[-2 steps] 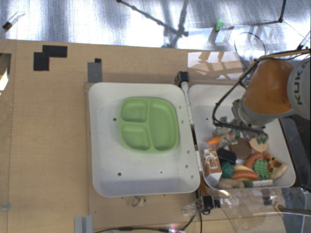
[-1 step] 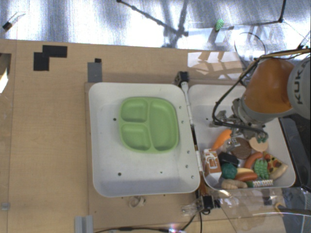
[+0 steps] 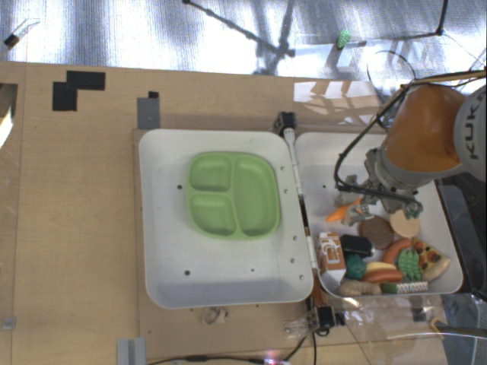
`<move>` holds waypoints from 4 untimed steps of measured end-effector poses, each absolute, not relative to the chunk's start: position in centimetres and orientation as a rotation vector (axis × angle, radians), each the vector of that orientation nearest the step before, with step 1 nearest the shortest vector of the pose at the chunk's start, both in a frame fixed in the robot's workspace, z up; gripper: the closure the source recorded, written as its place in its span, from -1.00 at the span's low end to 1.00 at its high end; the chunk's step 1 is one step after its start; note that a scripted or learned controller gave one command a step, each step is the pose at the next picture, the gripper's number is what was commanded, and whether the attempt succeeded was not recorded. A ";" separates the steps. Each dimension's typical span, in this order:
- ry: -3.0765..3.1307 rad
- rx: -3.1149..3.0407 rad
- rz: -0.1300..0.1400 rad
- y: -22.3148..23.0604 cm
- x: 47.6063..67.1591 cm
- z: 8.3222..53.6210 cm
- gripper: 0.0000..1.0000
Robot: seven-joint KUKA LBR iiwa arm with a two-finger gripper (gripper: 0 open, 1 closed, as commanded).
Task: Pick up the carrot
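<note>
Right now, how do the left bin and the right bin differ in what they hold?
The left bin holds one green divided plate, lying flat near its middle. The right bin holds a heap of toy food along its near side, the orange carrot among it. The gripper hangs over the right bin, not the left. Both are shallow and white.

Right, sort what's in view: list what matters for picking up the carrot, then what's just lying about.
For the job:
- small orange carrot in the right white bin
- grey arm's two-finger gripper, right over the carrot

Lying about:
- green three-compartment plastic plate in the left white bin
- heap of toy food: brown round piece, pizza slice, hot dog, black block
</note>
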State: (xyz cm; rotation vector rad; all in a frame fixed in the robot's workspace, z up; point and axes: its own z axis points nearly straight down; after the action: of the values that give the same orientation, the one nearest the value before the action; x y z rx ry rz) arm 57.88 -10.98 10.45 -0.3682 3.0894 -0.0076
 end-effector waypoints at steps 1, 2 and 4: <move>3.088 -0.369 -0.008 -11.0 57.9 10.4 -1.00; 3.120 -0.045 -0.001 -13.6 56.8 9.1 -1.00; 3.071 0.602 0.006 -11.4 55.9 9.0 -1.00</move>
State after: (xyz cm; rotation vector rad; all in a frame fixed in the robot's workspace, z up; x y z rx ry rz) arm 55.87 -11.39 8.96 0.6021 3.0708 0.0056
